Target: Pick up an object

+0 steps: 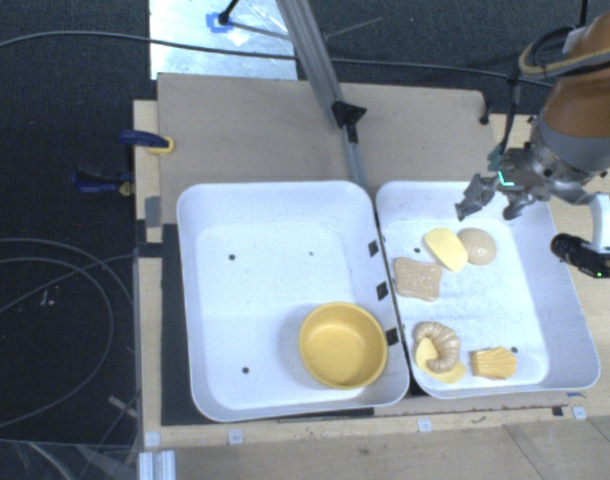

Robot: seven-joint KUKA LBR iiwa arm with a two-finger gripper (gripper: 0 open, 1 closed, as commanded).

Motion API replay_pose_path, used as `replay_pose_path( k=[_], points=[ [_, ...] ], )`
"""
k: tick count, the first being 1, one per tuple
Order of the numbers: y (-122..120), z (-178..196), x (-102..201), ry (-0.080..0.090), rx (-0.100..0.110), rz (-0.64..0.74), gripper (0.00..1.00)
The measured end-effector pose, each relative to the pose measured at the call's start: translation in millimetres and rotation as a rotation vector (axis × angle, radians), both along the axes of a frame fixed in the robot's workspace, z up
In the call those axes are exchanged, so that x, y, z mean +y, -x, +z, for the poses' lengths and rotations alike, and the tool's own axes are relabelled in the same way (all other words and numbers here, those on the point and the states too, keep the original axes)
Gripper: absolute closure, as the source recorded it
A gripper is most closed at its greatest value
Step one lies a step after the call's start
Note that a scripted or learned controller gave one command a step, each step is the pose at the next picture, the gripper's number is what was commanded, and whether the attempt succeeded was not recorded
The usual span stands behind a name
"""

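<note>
Overhead slanted view of the bench with two shallow white bins side by side. The left bin (pixel 235 268) carries a yellow bowl (pixel 343 344) at about its 5 o'clock corner. The right bin (pixel 545 298) carries the candidate objects: a yellow oval slice (pixel 444 249) touching a pale round piece (pixel 477 246) near the centre toward 12 o'clock; a tan bread-like slab (pixel 418 279) at 9 o'clock, against the bin's inner wall; a curled, ridged pastry-like piece (pixel 440 347) at 7 o'clock; and a small orange-yellow ridged piece (pixel 494 363) at 6 o'clock.

The gripper (pixel 495 198) hangs over the 12 o'clock edge of the right bin, its two dark fingers spread apart with nothing between them. It sits near, but apart from, the yellow slice and the round piece, which lie just toward 6 o'clock of it. A grey pole (pixel 310 43) crosses the bench above the bins.

Judged step: approach, before any grasp; no object is lifted yet. The nearest targets appear to be the yellow slice and the round piece. The next move calls for centring the open fingers over one item and descending to the bin floor. Because the two pieces touch and lie flat, the fingers may nudge one away or close on both.
</note>
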State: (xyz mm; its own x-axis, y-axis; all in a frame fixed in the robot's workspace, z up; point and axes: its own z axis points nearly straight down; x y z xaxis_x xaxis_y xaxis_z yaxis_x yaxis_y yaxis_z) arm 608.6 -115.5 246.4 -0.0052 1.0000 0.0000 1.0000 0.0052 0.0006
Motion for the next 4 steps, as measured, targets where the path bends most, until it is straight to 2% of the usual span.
replay_pose_path(
  k=[1, 2, 4],
  points=[
    [0, 1, 0, 0.000, -0.001, 0.000, 0.00],
    [1, -62, 0, 0.000, 0.004, -0.004, 0.00],
    [3, -155, -2, 0.001, -0.002, -0.006, 0.00]
  ],
)
